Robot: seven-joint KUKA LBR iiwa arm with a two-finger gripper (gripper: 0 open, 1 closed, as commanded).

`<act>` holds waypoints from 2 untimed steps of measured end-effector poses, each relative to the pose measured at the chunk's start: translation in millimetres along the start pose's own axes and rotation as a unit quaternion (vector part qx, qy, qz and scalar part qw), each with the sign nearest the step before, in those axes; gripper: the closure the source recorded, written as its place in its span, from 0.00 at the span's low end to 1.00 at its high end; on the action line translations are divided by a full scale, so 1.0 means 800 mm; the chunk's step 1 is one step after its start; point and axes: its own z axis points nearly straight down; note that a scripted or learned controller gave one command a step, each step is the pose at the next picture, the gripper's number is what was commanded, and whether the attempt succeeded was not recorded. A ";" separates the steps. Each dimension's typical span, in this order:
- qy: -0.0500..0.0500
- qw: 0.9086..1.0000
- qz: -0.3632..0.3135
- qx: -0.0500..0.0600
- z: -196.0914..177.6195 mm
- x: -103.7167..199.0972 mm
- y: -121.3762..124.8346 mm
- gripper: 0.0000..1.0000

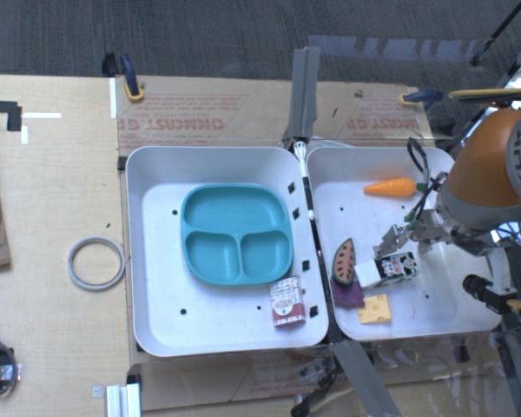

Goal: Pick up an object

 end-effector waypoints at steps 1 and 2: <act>-0.001 0.988 -0.153 -0.002 -0.084 -0.025 -0.079 0.00; -0.002 0.995 -0.103 -0.003 -0.082 -0.073 0.035 0.00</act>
